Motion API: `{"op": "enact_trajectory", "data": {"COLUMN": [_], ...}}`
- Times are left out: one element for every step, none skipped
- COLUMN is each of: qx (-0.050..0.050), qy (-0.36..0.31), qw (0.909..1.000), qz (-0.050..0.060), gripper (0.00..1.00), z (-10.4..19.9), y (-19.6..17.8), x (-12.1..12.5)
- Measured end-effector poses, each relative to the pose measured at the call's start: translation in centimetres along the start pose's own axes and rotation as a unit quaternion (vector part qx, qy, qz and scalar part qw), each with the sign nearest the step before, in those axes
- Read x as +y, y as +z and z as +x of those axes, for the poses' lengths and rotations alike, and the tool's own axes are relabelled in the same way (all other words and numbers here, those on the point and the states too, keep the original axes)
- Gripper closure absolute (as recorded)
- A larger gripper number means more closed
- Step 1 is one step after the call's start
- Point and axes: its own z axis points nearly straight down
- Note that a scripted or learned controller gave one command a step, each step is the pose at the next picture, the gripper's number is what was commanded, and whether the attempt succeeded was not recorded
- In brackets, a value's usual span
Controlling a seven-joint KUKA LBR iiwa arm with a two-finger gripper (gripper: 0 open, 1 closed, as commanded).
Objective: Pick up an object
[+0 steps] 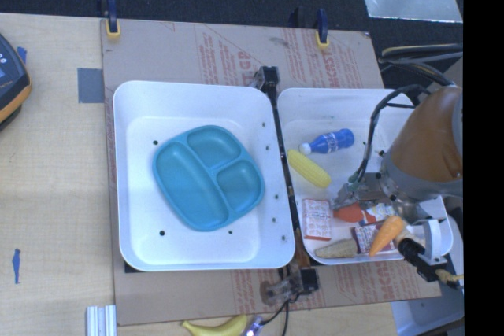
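**Arm lowered into the right bin, over the clutter at its near side**

Over the right bin (291,102), seen from the fixed camera above the bench, the grey arm with its orange band is reached in from the right. The gripper (364,199) is lowered among the objects at the bin's near side, close above a small red item (346,213). Whether its fingers are spread or pressed together cannot be told, since the wrist hides them from above, and nothing is seen between them.

Several candidates for picking are gathered in this bin. A blue bottle (331,142) lies toward the far side, and a yellow corn cob (308,168) lies at a slant just nearer, well apart from the gripper. A red-and-white card (316,218) lies flat by the bin's left wall. An orange carrot (386,234) is tilted against the near rim, beside a pale wedge (337,249). These near objects are crowded together, some touching, so a clean grasp is judged hard; a neighbour could be nudged or caught along with the target.

The left bin (130,169) bears a blue divided plate (208,177), lying flat near its middle. It is judged to be the receiving side, which would explain why the arm is worked over the right bin alone.

A yellow banana (213,325) lies on the bench near the front edge, outside both bins. The pick is judged not yet made.
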Motion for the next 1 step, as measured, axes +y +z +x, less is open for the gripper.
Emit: {"op": "enact_trajectory", "data": {"qx": [0.003], "qy": [0.003], "qw": [1.0000], "qz": [0.009], "gripper": [1.00], "z": [4.98], "y": [-8.33], "x": [4.57]}}
